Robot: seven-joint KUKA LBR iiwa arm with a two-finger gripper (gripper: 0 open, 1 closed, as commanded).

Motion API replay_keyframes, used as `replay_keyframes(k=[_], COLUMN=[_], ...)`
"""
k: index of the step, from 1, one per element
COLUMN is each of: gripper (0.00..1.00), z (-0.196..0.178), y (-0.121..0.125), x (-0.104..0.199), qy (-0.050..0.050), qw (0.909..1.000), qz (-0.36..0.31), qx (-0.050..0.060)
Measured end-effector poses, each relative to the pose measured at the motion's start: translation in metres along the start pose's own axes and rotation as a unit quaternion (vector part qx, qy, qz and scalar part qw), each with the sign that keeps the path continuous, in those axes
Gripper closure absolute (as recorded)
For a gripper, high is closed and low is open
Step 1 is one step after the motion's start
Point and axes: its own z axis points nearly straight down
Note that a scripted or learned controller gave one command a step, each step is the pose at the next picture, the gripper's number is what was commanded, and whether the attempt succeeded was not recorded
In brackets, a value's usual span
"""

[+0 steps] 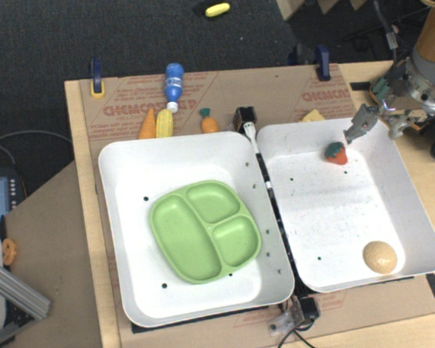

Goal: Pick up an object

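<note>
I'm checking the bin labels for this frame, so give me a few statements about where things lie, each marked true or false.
1. The green divided plate lies in the left bin. True.
2. The tan round object lies in the left bin. False: it lies in the right bin, near its front corner.
3. The strawberry lies in the right bin. True.
4. The blue bottle stands inside a bin. False: it lies on the board behind the bins.

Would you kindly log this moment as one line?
gripper: right bin's far edge | toy strawberry: beside it, not held | round bun: near corner
</note>
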Motion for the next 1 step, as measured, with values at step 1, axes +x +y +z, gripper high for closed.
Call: replay_keyframes(k=[1], gripper=[0.0], z=[0.1516], y=[-0.0059], x=[-0.0363], qy=[0.002], qw=[1.0], qz=[0.002], qx=[0.008])
